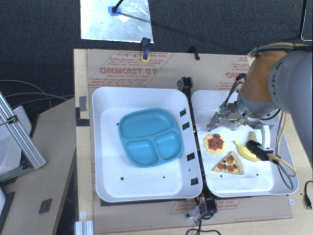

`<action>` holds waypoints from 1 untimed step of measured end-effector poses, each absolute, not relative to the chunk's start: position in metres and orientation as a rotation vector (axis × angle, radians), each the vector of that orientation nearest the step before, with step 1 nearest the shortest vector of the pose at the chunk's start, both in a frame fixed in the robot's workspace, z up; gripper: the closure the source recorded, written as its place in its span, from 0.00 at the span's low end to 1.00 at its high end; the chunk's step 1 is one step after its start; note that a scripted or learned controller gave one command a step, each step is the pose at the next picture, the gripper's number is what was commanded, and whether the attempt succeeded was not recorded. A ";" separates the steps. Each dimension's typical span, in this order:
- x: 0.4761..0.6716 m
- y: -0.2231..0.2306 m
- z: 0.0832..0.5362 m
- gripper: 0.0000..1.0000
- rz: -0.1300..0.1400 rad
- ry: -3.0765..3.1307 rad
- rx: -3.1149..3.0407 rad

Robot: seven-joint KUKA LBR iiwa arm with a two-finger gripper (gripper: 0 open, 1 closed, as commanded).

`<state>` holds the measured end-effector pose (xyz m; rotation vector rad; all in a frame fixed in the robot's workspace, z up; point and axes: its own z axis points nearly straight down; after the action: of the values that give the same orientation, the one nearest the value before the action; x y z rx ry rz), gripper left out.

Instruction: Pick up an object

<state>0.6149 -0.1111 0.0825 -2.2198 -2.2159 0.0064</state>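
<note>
In the right bin (254, 182) lie a small round pizza toy (214, 143), a pizza slice (228, 164) and a yellow banana (245, 151). A small tan piece (252, 136) sits just behind the banana, partly hidden by the arm's cables. My gripper (218, 121) hangs low over the right bin's back left part, just behind and slightly above the round pizza. Nothing shows between it and the toys. The grey arm with its orange band (261, 77) covers the bin's back right corner.
The left bin (105, 131) holds a blue divided plate (149, 136). A black divider with clips (190, 131) runs between the bins. A black cable and yellow wire (274, 158) trail over the right bin's right side. Cardboard lies under both bins.
</note>
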 end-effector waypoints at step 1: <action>0.570 -0.118 0.086 0.00 -0.003 -2.222 -2.223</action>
<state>0.5696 -0.1176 0.0857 -2.2235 -2.2216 -0.0030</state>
